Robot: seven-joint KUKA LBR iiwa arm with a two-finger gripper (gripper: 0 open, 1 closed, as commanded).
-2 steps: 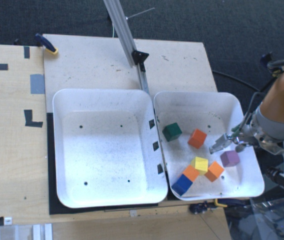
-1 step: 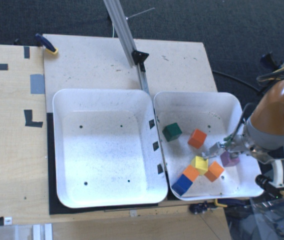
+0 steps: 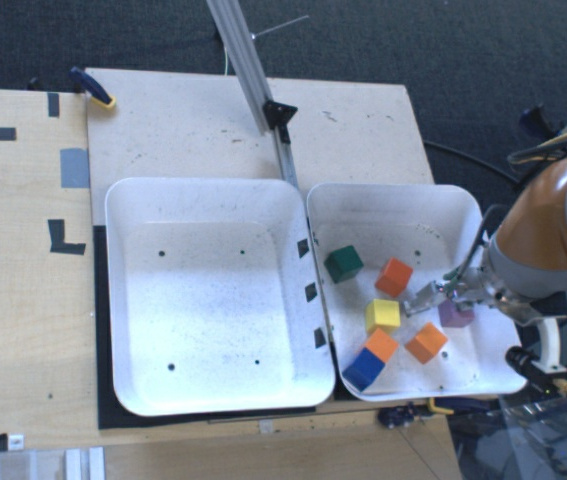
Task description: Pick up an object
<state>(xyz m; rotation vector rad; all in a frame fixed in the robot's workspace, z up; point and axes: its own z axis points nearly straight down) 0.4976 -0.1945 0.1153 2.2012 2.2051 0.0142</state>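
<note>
Several small blocks lie in the right bin: a green cube, an orange cube, a yellow cube, a second orange block touching a blue cube, a third orange block and a purple block. My gripper reaches in from the right, low over the bin floor. It sits between the upper orange cube and the purple block, just right of the yellow cube. The wrist partly covers the purple block. Nothing is visibly held.
The left bin lies beside the right one, with a raised divider between them. A slanted metal rail runs down to the bins' back edge. The arm's grey and orange body overhangs the right bin's right wall.
</note>
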